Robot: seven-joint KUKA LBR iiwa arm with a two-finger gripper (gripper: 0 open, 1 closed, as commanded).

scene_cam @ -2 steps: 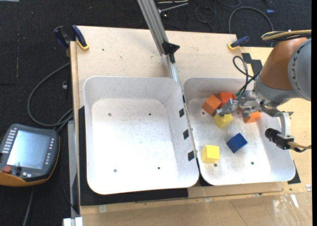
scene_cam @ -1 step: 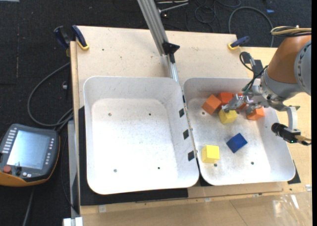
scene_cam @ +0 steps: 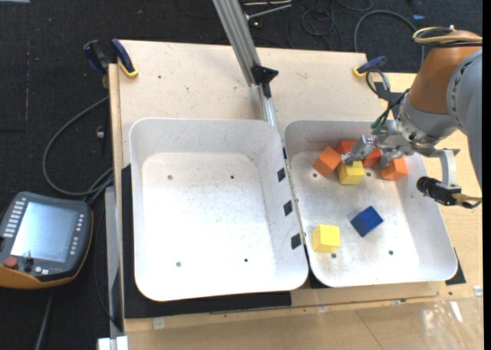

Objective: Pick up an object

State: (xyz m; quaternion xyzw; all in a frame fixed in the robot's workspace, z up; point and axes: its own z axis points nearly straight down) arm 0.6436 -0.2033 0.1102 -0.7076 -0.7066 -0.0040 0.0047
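We see the arm (scene_cam: pixel 449 84) reaching in from the right, over the far part of the right bin (scene_cam: pixel 430 264). The tool (scene_cam: pixel 368 149) is low above a small group of blocks: an orange block (scene_cam: pixel 327 161) on its left, a yellow block (scene_cam: pixel 352 173) directly beneath its tip, and more orange pieces (scene_cam: pixel 393 169) on its right, partly hidden by the wrist. We cannot tell if the tool is spread or pressed together, because its tip merges with the blocks behind it, and we cannot say that anything is pinched.

The relation that matters most, in our judgement, is that the yellow block lies just below and slightly toward the near side of the tool, touching or almost touching the orange block. A straight descent here would probably meet the yellow one, but the close neighbours may get in the way.

Two other candidates lie well apart from the group: a blue block (scene_cam: pixel 367 220) and a second yellow block (scene_cam: pixel 326 238), both nearer to us. The left bin (scene_cam: pixel 153 279) lies beside, on the same counter (scene_cam: pixel 192 80)
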